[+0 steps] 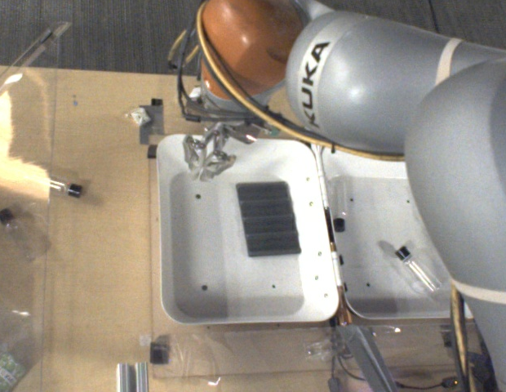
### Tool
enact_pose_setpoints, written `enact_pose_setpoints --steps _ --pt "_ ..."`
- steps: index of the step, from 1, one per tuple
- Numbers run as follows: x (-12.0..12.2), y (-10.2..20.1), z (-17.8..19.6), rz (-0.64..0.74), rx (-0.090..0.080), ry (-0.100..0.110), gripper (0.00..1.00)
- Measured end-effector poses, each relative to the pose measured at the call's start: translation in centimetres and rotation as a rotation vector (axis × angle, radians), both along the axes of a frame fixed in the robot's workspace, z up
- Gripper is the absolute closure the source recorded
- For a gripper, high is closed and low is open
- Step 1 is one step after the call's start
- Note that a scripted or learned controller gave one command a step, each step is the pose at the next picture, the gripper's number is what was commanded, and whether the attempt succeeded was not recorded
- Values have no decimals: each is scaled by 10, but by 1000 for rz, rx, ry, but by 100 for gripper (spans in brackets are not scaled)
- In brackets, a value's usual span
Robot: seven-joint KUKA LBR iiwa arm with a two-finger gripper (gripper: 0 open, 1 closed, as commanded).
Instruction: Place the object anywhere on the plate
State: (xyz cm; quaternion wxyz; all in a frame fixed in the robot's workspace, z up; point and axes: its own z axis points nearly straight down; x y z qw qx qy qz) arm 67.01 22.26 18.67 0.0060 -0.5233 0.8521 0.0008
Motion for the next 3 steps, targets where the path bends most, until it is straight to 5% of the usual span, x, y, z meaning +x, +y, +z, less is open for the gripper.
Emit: enact_pose_setpoints --steps 1,2,3 --pt "-1 3 -53 386 -3 1 100" --pt "0 10 -28 512 -4 -2 100" --pt "-69 15 -62 879 -8 -2 100"
